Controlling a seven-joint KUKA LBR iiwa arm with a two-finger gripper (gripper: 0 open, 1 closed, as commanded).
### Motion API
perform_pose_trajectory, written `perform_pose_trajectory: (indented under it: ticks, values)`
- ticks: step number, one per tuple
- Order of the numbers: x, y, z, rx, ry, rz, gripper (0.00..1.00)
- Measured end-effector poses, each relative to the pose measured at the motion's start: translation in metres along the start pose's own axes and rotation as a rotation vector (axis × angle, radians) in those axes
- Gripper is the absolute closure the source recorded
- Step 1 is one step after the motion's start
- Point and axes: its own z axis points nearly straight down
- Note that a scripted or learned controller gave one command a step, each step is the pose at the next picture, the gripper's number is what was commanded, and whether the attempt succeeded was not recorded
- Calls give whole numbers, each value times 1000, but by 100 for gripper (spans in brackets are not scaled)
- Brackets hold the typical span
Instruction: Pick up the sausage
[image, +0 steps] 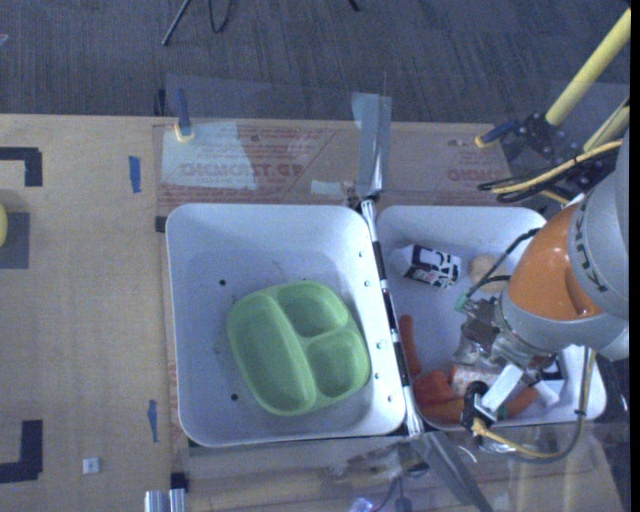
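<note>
The sausage (407, 346) is a thin reddish-brown stick. It lies lengthwise along the left wall of the right bin (455, 222). My gripper (466, 372) hangs low over the front of that bin, just right of the sausage's near end and apart from it. Under and beside the gripper lies a red-orange lump (436, 388). The wrist hides what is between the gripper and the bin floor.
A green divided plate (298, 346) lies in the left bin (200, 250). The right bin also holds a black-and-white packet (432, 266), a beige round thing (484, 266) at the back, and an orange-red piece (523, 400) at the front right.
</note>
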Motion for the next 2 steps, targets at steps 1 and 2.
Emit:
perform_pose_trajectory:
  ticks: [1,2]
  values:
    - [92,-33,-161,9,-5,325,100]
    - [162,-45,-155,6,-4,827,100]
